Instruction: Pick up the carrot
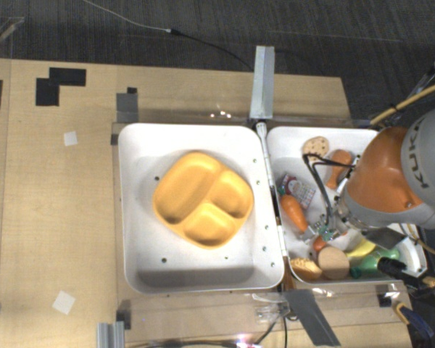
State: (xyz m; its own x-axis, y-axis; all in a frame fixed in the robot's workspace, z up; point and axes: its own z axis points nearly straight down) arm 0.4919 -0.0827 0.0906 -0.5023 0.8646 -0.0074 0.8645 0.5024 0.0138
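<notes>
Over the right bin (275,147): arm (391,176), entering from the right, orange band uppermost, wrist tipped down toward the bin's middle. Gripper (329,227): low among the clutter, its state impossible to tell. Carrot (293,213): lying slantwise by the bin's left wall, just left of the gripper, apart from it. Nearby: cookie (315,147) at the far wall, bread (307,269) and a green bottle (370,265) along the near wall. Left bin (130,194): yellow sectioned tray (201,198).
</notes>
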